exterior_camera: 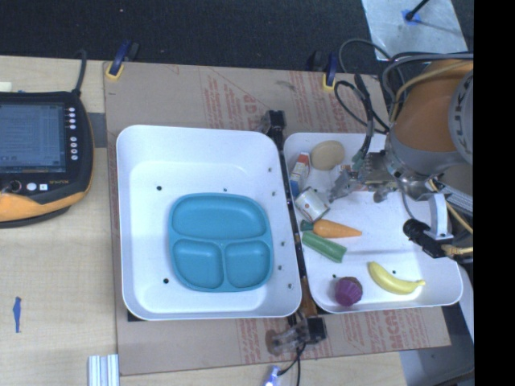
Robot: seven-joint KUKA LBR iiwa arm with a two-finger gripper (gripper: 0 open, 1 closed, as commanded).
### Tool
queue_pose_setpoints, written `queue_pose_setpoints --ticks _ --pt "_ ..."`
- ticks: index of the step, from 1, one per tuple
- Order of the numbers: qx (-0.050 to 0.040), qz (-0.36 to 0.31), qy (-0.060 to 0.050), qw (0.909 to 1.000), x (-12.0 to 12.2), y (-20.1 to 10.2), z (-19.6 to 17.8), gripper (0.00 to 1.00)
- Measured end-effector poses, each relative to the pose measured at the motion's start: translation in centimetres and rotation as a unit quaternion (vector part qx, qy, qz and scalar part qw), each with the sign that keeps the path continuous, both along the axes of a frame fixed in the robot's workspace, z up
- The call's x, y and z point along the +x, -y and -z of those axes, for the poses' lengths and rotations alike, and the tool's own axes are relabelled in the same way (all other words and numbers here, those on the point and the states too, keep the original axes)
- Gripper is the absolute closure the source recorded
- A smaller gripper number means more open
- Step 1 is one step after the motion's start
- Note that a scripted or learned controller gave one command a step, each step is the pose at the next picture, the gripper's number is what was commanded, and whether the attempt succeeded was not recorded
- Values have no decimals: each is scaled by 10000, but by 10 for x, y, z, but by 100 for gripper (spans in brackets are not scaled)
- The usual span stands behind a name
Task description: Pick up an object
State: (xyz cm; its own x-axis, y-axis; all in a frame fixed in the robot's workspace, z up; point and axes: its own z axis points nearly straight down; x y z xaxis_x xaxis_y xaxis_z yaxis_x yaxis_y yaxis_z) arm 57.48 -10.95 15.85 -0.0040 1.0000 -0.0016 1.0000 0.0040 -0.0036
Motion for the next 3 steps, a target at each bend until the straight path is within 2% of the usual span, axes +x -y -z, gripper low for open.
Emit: queue_pose_setpoints --ticks 1,2,3 --pt "3 -6 1 10000 -52 -10 59 0" --pt "-2 -9 16 10000 -48 -1 66 0" --pt "-13 -30 11 10000 -48 0 56 100"
